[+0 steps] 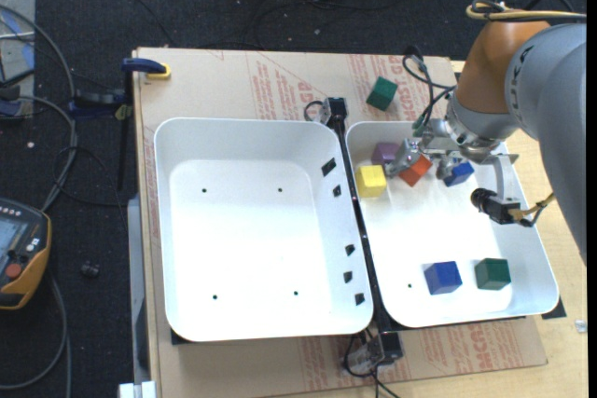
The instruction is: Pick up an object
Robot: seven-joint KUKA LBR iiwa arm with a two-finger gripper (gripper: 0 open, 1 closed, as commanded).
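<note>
Reaching down, our pincer (417, 160) hovered at an orange block (416, 171), grip state unclear. Next we needed a firm close, clear of the purple block (385, 152) beside it.

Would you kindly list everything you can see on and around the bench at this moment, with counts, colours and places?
Bins: 2, white, side by side on the bench, left bin, right bin.
Yellow block: 1, right bin, by its left wall.
Purple block: 1, right bin, far end.
Orange-red block: 1, right bin, at the gripper.
Small blue piece: 1, right bin, below the wrist.
Blue block: 1, right bin, near end.
Dark green block: 1, beside the blue block.
Teal block: 1, on the board beyond the bins.
Clamp: 1, blue and yellow, board's far left corner.
Gripper: 1, over the right bin's far end.
</note>
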